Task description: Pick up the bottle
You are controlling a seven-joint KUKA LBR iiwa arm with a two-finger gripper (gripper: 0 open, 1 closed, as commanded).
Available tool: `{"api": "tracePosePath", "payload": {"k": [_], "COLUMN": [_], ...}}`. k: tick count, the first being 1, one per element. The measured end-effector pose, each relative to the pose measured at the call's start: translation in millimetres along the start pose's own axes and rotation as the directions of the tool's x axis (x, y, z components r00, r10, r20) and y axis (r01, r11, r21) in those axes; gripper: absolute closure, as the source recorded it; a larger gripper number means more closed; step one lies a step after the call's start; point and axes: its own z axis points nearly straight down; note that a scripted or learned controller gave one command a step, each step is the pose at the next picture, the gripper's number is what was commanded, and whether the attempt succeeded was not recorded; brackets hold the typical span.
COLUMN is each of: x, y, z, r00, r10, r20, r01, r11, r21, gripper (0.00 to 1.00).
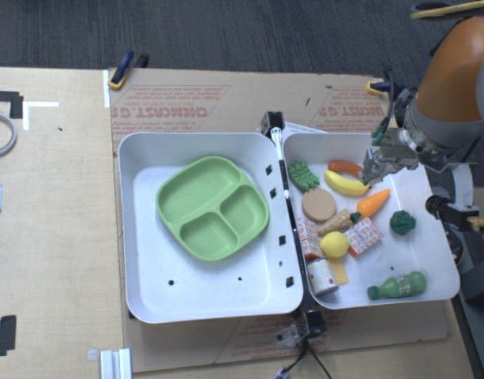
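Probably a robotics lab, plywood bench (52, 235) with tape marks, cardboard sheet (194, 105) clamped under two white bins (147, 290), toy food (344, 184), grey carpet floor (226, 14), industrial arm (455, 77).

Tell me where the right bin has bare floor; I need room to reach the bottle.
Bare floor lies between the broccoli and the bottle near the right bin's right wall. The left half is crowded around the lemon, cookie and can.

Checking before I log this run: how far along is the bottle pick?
Done: nothing yet; the green bottle lies on its side at the right bin's near edge. In hand: the tool sits at the bin's far side, over the banana and carrot, away from the bottle. Left: move over, grasp, lift.
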Motion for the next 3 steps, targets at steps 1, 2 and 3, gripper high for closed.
{"api": "tracePosePath", "payload": {"k": [1,2,3], "x": [64.4,146.7,241.7], "y": [-80.6,-97.2,-89.4], "z": [0.2,-21.6,29.0], "r00": [0.99,0.937,0.986], "r10": [-0.144,-0.35,-0.169], "r20": [-0.001,0.0,0.0], "r01": [0.144,0.35,0.169], "r11": [0.99,0.937,0.986], "r21": [0.0,-0.001,0.001], "gripper": [1.0,1.0,1.0]}}
